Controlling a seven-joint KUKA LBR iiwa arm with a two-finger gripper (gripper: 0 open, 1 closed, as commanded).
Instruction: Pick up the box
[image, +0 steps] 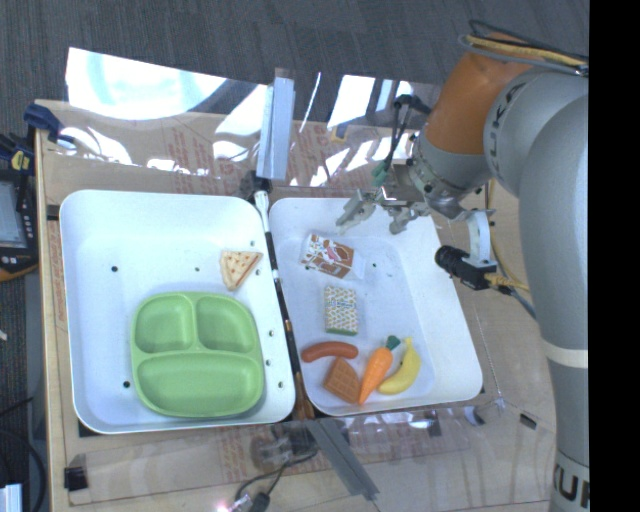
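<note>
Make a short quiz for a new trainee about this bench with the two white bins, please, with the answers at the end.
1. True or false: the green divided plate lies in the right bin.
2. Which item lies nearest the gripper? A. the banana B. the box C. the sausage
3. Fill in: the carrot lies between the banana and the ____.

Key
1. False; it lies in the left bin, with the sandwich triangle.
2. B.
3. The orange wafer.
</note>
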